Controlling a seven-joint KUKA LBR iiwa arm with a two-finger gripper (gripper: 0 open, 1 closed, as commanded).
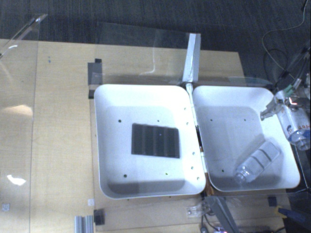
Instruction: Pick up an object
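Note:
A clear plastic bottle lies on its side in the front right corner of the right bin. A dark ribbed rectangular pad lies flat in the middle of the left bin. My gripper hangs over the right bin's far right corner, well above and behind the bottle and not touching it. Just below it at the bin's right rim is a clear cylindrical shape with blue and red marks. Whether that shape is held is unclear.
A metal upright post stands behind the seam between the bins. Cables run at the back right. Small black brackets sit by the left bin's corners. Wooden bench top spreads out to the left.

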